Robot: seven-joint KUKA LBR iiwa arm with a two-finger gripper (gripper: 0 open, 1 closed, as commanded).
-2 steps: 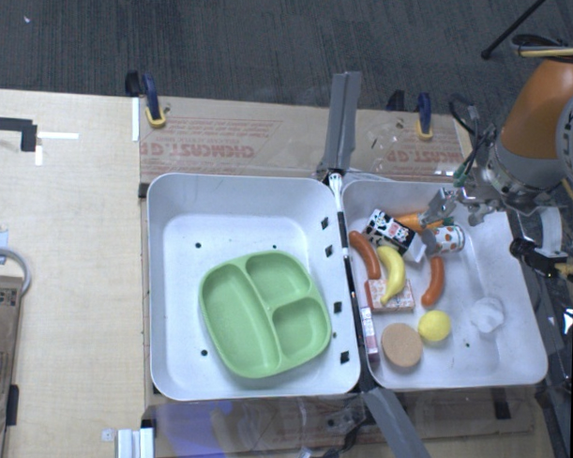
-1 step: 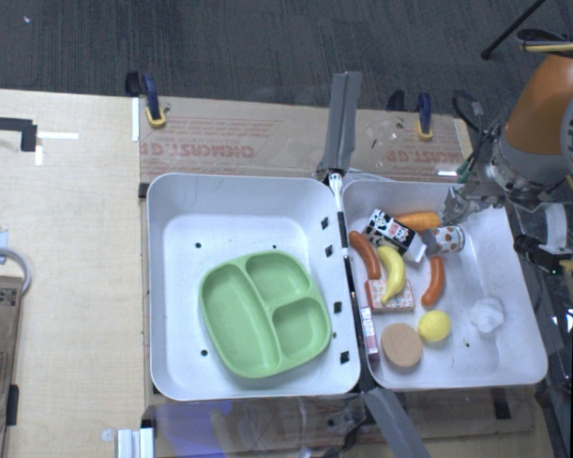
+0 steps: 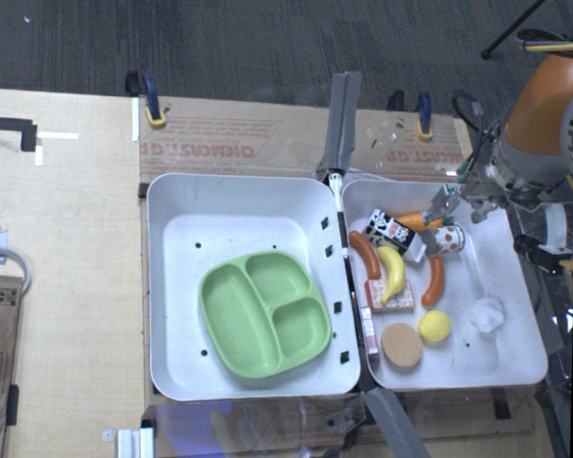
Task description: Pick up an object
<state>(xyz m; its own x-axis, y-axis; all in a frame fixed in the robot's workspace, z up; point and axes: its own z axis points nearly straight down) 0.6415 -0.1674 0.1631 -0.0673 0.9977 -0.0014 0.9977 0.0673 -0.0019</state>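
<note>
Your gripper [image 3: 447,203] sits at the right bin's [image 3: 507,372] 12 o'clock, over the carrot [image 3: 413,220] and small can [image 3: 449,239]; grip state, cannot tell. Banana [image 3: 392,272] lies mid-bin.

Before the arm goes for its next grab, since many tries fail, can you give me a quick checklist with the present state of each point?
1. Gripper over the right bin: ok.
2. Fingers open: cannot tell.
3. Something held already: cannot tell.
4. Target near gripper: ok, the small can and carrot lie just below it.
5. Target free of neighbours: not ok, milk carton, banana and sausage crowd together.
6. Green plate out of the way in the left bin: ok.
</note>
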